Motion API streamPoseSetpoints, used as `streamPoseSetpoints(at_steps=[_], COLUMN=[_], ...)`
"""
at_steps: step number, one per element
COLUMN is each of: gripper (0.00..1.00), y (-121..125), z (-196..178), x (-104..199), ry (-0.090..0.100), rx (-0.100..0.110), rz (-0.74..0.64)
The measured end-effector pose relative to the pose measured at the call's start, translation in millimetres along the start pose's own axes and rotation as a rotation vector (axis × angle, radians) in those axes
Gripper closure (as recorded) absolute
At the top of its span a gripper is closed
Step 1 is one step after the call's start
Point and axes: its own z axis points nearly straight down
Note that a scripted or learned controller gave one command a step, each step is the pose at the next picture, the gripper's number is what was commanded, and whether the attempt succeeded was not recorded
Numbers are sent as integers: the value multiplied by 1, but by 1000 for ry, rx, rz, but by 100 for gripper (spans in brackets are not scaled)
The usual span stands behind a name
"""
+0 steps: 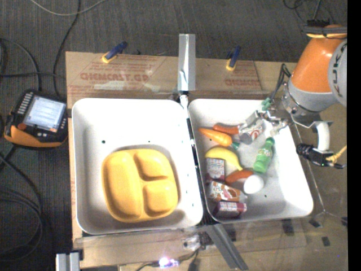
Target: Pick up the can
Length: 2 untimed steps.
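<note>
Can [250,132] sits in the right bin [293,196], upper middle of it, lying on its side, silvery metal with red print. Long axis looks to run diagonal, lower-left to upper-right, though it's small and glare-washed so that's a guess. Gripper [268,116] is right at the can's upper-right end, touching or just off it. Whether its tips are spread or pinched on the can, cannot tell — metal parts blur into the can.

The coming move turns on that closeness: can is just down-left of the gripper, so a short drop along that diagonal.

Neighbours crowd it: orange carrot-shaped pieces [217,133] just left, green plastic bottle [263,156] just below, yellow rounded lemon-like thing [221,155] lower left. Small printed packets [221,192] and a white egg shape [253,183] near the bin's lower part. Left bin [90,117] holds a yellow divided plastic tray [141,182], smooth, glossy.
</note>
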Motion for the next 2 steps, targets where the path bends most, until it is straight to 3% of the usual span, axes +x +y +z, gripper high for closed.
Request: streamPoseSetpoints(at_steps=[1,2], gripper=[0,0], y=[50,61], z=[43,98], x=[-66,-54], ry=[-2,0], rx=[0,-24], rz=[19,12])
